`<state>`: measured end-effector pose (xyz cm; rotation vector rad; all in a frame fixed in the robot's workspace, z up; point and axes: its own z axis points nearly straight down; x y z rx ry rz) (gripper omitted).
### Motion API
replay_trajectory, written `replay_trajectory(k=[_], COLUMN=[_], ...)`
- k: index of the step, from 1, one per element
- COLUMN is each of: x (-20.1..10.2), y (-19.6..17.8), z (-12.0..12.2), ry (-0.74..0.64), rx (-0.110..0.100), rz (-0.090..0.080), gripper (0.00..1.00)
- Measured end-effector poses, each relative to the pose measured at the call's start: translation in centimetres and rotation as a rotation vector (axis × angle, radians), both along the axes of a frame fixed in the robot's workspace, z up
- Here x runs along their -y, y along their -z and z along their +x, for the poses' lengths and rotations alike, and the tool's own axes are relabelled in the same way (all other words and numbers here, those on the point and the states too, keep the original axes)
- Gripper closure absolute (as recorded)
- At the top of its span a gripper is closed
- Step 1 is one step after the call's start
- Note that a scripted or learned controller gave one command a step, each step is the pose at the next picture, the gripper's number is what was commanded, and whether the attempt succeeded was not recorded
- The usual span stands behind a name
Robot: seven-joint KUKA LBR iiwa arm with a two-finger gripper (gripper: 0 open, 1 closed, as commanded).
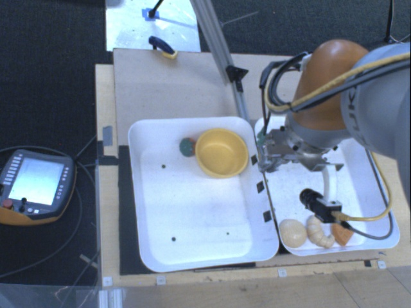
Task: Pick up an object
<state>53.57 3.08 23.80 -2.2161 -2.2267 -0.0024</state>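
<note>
Nearest us, along the front wall of the right bin (359, 172): a pale round lump (293, 233), a ridged pale piece (318, 231) just beside it, then an orange wedge (342, 235). Any of them would do as the object. Behind them the hand (277, 154) hangs over that bin's left wall, wide or narrow I cannot tell. The best play, I'd say: centre over the lump, descend straight, close across its middle. Farther off, the left bin (192, 223) holds a yellow bowl (221, 153) and a green ball (187, 147).

A robotics lab: teach pendant (35, 186), bench (173, 82) and white bins (148, 191).
</note>
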Motion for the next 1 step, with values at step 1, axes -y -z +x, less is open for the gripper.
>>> replay_trajectory(k=[1], x=[-5.23], y=[-0.64], z=[1.53], ry=[0.0], rx=[0.0], rz=[0.0], gripper=[1.0])
